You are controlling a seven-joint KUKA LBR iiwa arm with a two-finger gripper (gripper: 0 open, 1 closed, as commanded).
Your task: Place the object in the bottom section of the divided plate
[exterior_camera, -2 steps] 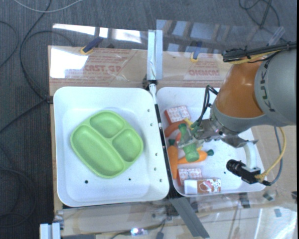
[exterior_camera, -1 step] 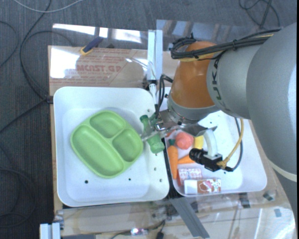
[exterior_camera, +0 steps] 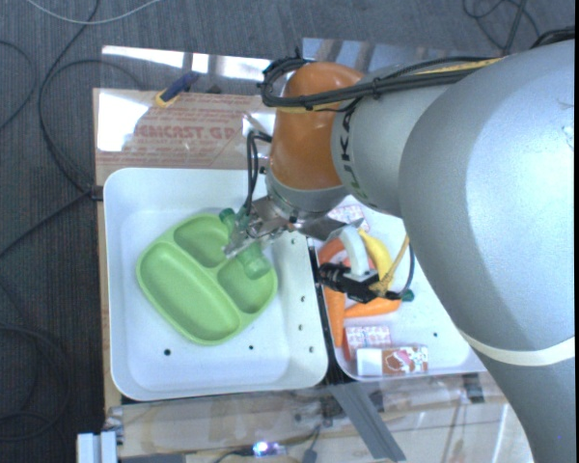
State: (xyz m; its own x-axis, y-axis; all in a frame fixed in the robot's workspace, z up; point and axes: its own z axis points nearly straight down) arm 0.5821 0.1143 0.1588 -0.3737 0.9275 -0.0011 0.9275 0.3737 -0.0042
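Here, hand (exterior_camera: pixel 243 231) over green divided plate (exterior_camera: pixel 188 292), left bin (exterior_camera: pixel 299 336)

Plastic and painted metal, mostly smooth

The divided plate (exterior_camera: pixel 198 283) looks like matt green plastic; the left bin (exterior_camera: pixel 140 201) is smooth white plastic, and the arm (exterior_camera: pixel 482 181) has a satin grey shell.
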